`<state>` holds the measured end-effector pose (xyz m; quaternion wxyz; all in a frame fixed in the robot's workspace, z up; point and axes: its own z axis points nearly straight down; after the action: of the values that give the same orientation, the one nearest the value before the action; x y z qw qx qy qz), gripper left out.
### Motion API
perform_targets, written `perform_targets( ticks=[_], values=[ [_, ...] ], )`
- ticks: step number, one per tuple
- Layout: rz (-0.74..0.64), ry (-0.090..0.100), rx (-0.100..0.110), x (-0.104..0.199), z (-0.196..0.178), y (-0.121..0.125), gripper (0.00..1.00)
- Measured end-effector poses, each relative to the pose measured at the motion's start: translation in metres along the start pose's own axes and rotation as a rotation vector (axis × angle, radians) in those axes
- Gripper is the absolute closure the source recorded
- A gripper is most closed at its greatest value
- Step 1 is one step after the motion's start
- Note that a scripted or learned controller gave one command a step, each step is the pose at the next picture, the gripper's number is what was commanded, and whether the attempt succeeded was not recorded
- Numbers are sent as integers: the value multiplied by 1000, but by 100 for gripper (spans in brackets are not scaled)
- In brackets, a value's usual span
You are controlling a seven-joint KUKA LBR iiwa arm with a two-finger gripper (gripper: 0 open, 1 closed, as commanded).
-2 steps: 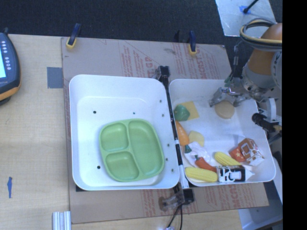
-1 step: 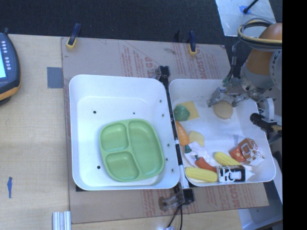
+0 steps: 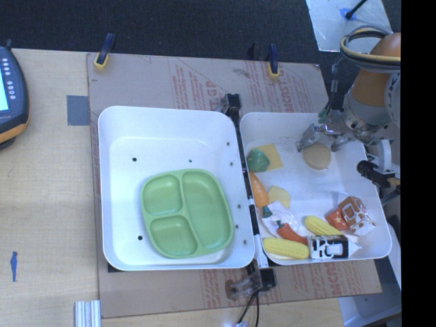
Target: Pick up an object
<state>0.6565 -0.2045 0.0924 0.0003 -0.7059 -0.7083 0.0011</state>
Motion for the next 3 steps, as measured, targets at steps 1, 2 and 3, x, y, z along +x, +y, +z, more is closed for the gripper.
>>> perform_targets(
  ticks=[1, 2, 3],
  values=[
    [-1, 1, 4, 16, 1, -17, 0],
    [-8, 2, 3, 107, 0, -1, 0],
    [0, 0, 0, 98, 0, 0, 0]
  ],
)
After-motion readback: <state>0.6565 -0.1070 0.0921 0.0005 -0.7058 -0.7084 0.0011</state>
